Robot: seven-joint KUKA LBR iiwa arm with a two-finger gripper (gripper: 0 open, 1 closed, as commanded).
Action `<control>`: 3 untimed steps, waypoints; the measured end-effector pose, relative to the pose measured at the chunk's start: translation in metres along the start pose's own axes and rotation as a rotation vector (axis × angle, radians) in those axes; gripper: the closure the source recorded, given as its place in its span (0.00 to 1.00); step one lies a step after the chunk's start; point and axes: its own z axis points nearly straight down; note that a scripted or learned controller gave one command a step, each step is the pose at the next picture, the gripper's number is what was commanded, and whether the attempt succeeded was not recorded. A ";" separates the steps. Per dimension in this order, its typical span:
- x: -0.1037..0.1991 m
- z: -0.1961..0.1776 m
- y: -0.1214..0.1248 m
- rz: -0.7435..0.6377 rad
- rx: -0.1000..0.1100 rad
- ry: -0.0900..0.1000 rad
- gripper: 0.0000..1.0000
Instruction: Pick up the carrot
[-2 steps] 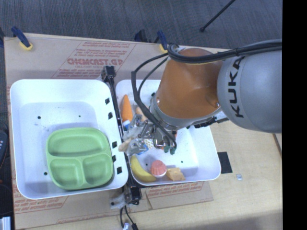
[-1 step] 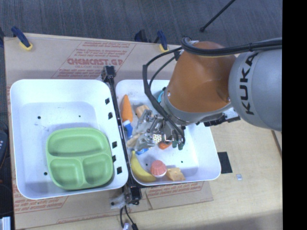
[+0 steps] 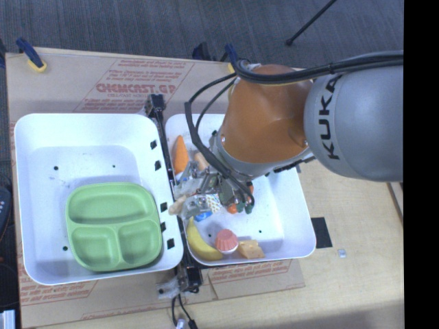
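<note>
Arm [image 3: 302,115] above right bin; carrot [image 3: 180,154] just beside hand [image 3: 206,187] (upper left).

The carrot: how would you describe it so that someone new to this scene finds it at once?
Look in the right bin, along its left wall near the far end. The carrot lies there, just left of the arm. It is the only long, tapered orange piece; the banana is yellow.

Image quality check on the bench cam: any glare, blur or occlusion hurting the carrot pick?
Camera view: lighting soft and even, no hard glare on the white right-hand bin; orange carrot reasonably sharp at the bin's left wall; gripper area cluttered, low-detail, overhung by the grey-and-orange arm.
</note>
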 end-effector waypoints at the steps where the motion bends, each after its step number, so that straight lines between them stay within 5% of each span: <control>1: -0.018 -0.059 0.012 0.237 0.000 -0.009 1.00; 2: 0.017 0.041 0.073 -0.034 0.001 0.001 1.00; 3: -0.026 -0.075 0.019 -0.082 0.003 -0.020 1.00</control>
